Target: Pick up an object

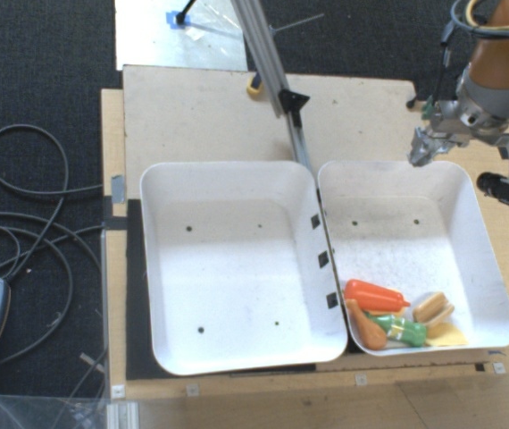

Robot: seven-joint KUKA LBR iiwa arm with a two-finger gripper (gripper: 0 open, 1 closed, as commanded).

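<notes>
We see the metal gripper (421,148) hanging over the far rim of the right bin (482,231), a shallow white plastic tray with rounded corners; we cannot tell its state. Well below it, in the bin's near corner, lie smooth toy foods: an orange carrot (376,294), a second tapered carrot (366,326), a green piece (404,332), a tan bun (433,308) and a flat yellow slice (449,334). The left bin (161,239) sits beside it.
</notes>
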